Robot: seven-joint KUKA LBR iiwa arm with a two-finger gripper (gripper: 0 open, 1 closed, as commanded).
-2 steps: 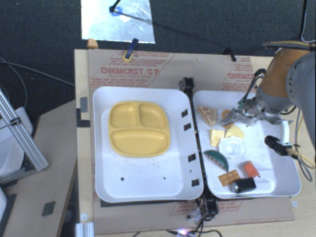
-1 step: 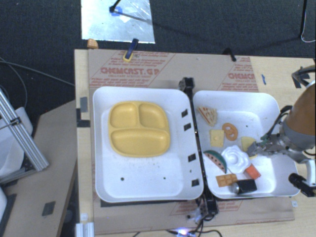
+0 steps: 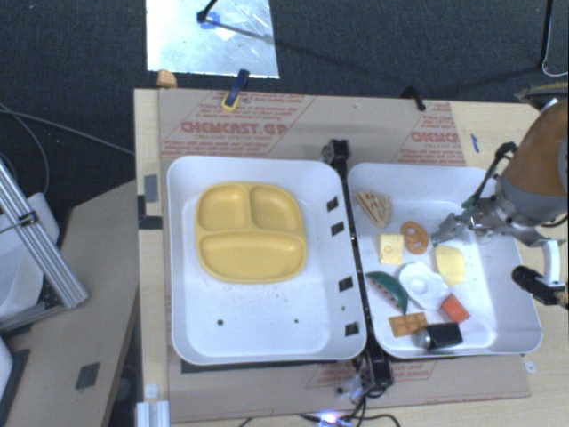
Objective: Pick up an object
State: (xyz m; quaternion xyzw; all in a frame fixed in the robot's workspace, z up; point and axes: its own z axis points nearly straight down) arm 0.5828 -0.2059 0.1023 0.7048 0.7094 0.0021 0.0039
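Low in the right bin (image 3: 524, 332) lie a black block (image 3: 442, 335) and cracker (image 3: 407, 325). Gripper (image 3: 447, 228), apparently open and empty, hangs beside the ring (image 3: 413, 236); the approach step is in hand, and next it must descend and close.

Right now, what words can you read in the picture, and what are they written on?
"CHEMCAST GP": red print on the brown board under the bins, above the left bin.
A second red print on the same board, above the right bin, looks like the same word but is too blurred to read.
The toy foods and the yellow plate carry no readable words.
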